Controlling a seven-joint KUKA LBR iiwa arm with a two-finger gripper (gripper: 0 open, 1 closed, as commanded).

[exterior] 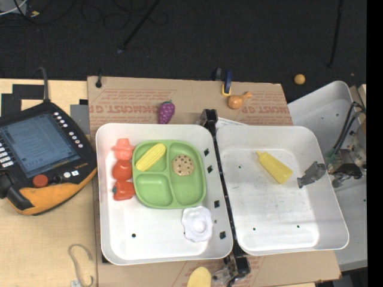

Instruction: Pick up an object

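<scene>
Gripper [313,173] at right edge of right bin [335,232], above its floor, finger spread impossible to tell (too small and dark), nothing visibly held. Yellow wedge [274,167] lying apart to its left, unlifted. Approach, close and lift all apparently left.

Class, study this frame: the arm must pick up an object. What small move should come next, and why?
Probably ease the gripper leftward toward the yellow wedge. It is the one object lying in the right bin, the gripper sits at that bin's right edge, and bare floor separates them.
</scene>
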